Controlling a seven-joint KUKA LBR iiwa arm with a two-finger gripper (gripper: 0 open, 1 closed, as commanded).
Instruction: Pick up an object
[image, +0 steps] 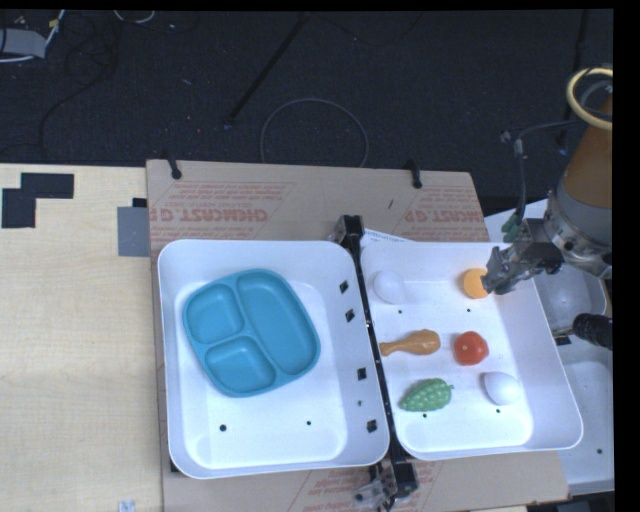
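Camera view: tool (497, 274) at right bin's (545, 425) upper right edge.
Tool state: cannot tell whether apart or together.
Nearest object: orange ball (473, 283), touching the tool's left side; round, no long axis.

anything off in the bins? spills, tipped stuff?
Nothing stands out. The blue divided plastic plate lies flat in the left white bin; the toy foods sit apart in the right white bin, the gripper beside the orange ball.

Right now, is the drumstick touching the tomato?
Apart. The camera view shows bare white bin floor between the drumstick and the tomato.
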